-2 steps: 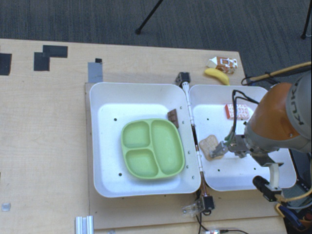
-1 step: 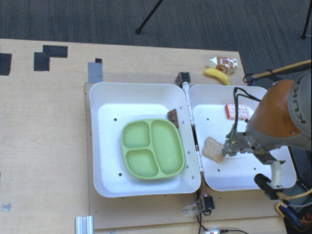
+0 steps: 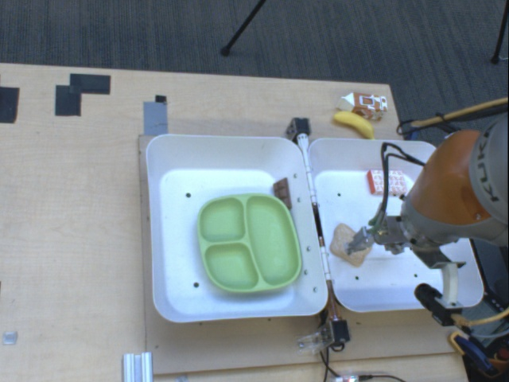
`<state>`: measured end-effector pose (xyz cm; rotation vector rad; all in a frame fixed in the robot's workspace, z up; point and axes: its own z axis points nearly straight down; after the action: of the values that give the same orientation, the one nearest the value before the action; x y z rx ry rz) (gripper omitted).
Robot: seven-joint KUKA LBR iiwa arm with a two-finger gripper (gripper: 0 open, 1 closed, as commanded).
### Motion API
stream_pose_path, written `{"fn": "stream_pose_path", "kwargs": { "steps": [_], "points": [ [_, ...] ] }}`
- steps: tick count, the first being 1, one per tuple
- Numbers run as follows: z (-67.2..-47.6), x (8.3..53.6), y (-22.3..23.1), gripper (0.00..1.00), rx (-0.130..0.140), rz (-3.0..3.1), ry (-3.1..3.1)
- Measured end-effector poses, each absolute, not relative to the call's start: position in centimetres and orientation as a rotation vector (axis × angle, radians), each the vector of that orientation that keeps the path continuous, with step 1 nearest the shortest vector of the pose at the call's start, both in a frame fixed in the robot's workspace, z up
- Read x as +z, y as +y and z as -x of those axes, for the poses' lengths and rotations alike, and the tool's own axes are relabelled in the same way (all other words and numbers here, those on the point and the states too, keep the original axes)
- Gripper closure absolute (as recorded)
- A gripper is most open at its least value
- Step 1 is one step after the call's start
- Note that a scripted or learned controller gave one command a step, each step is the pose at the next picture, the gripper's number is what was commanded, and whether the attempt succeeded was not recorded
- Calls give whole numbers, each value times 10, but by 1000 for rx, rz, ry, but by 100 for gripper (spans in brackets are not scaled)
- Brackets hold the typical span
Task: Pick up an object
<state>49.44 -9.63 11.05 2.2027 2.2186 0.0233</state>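
Surface: pale wooden counter (image 3: 71, 237) is carrying two shallow white bins side by side, with dark carpet lying beyond its far edge.
Claw: claw (image 3: 367, 239) is sitting low in the right bin (image 3: 398, 289), at the right edge of a tan object (image 3: 347, 243); whether it is apart or together cannot be told at this size, and no part of the object is showing between its tips.
Arm: grey arm with the orange band (image 3: 449, 185) is reaching in from the right and covering part of the right bin's floor.
Task's thing: tan object, flat and irregular, is lying on the right bin's floor close to the divider wall, touching or very nearly touching the claw.
Other contents, right bin: red-and-white packet (image 3: 388, 183) is lying toward the far wall, apart from the claw.
Left bin: left bin (image 3: 171, 237) is holding a green divided plate (image 3: 249, 243) and a small brown piece (image 3: 281, 188) by the divider.
Outside the bins: banana (image 3: 353, 122) and a small carton (image 3: 367, 102) are resting on the counter beyond the right bin.
Step in hand: judged to be the grasp attempt on the tan object, with the lift not yet made.
Next move calls for: a confirmed closure across the object's thin edge, then a straight rise; a flat piece near a wall is likely to slip.
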Motion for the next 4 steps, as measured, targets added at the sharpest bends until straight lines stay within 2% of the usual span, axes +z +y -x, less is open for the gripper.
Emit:
{"fn": "stream_pose_path", "kwargs": {
  "steps": [1, 2, 3, 4],
  "points": [
    [-496, 121, -96, 100, 28, -2199, 2220],
    [-496, 121, -96, 0, 27, -2199, 2220],
    [-498, 131, -95, 100, 32, -2195, 2221],
    [-498, 131, -95, 0, 32, -2194, 2222]
  ]
}}
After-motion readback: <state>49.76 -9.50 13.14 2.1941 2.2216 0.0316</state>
